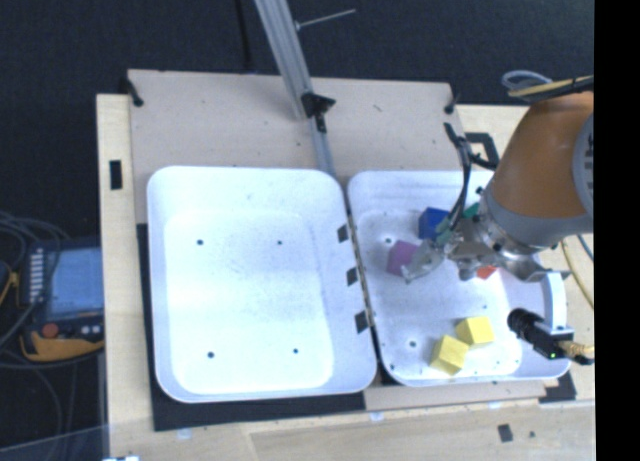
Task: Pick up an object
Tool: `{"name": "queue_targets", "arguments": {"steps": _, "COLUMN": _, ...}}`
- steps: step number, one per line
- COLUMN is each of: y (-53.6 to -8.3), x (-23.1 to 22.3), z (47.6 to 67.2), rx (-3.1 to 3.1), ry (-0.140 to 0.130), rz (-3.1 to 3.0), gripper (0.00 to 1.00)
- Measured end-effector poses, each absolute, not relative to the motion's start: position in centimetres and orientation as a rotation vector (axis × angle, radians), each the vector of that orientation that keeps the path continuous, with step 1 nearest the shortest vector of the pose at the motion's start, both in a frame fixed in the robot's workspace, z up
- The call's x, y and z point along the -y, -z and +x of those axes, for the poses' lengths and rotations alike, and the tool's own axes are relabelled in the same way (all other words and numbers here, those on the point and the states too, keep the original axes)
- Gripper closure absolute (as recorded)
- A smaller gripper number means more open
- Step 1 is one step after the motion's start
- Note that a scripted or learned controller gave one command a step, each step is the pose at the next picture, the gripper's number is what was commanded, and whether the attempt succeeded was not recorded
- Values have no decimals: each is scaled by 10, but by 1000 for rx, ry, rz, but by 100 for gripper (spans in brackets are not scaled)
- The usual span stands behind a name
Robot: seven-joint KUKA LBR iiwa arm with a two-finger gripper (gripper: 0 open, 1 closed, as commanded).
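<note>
Where the arm reaches, tool (432,257) beside purple block (401,253).

Pale wooden worktop (115,369) with beige board on top carries two shallow white plastic bins side by side (touching): left bin (170,199), right bin (375,194).

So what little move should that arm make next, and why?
Probably a short move down onto the purple block. The hand sits low in the right bin, right beside that block, with a blue block just behind it; two yellow blocks lie farther off near the front. The purple one looks nearest, though nothing seems gripped yet.
</note>
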State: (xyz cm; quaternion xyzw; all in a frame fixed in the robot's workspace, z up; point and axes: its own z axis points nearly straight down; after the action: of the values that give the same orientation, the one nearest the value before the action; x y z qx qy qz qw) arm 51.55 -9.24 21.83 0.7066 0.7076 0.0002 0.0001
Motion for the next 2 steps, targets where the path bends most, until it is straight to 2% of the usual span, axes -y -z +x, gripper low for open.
{"name": "queue_targets", "arguments": {"steps": 1, "y": -218, "x": 93, "z": 516, "rx": -2217, "ry": -2, "rz": 2223, "gripper": 0}}
{"name": "queue_targets", "arguments": {"steps": 2, "y": -176, "x": 91, "z": 515, "rx": -2222, "ry": 5, "rz": 2225, "gripper": 0}}
